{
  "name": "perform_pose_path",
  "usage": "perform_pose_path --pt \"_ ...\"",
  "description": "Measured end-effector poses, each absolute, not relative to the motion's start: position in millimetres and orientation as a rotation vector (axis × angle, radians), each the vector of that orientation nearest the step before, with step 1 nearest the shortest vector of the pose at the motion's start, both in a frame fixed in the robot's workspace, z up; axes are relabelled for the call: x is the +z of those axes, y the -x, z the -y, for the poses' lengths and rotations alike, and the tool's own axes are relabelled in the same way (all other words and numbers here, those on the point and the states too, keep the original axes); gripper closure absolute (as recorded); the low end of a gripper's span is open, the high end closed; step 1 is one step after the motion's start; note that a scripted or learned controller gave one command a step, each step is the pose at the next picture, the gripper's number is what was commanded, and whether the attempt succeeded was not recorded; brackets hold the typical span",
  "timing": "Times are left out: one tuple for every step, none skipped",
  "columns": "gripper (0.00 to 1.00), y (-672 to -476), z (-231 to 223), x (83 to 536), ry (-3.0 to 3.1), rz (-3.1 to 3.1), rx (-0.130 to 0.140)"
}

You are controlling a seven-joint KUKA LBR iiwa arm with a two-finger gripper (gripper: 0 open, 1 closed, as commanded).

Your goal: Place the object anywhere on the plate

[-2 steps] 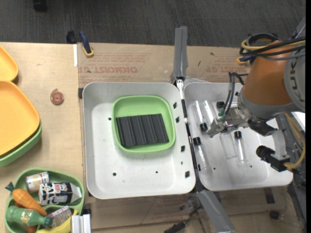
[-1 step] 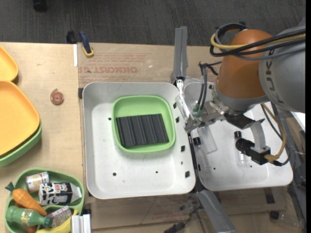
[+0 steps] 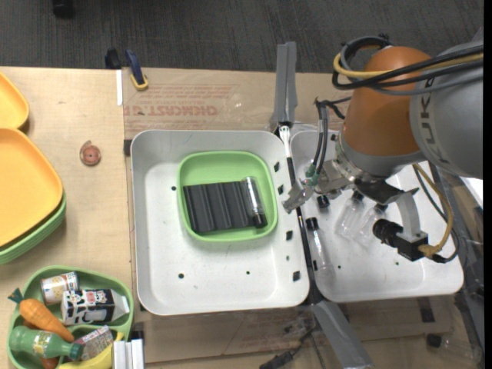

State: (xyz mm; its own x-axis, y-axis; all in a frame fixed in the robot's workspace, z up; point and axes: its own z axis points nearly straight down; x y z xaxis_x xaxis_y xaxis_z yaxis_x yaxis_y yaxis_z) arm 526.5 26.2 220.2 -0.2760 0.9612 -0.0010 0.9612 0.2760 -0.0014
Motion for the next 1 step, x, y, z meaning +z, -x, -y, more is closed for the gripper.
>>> perform_pose_path --pt "0.0 -540.2 -63.4 190.3 1.872 2.521 0.006"
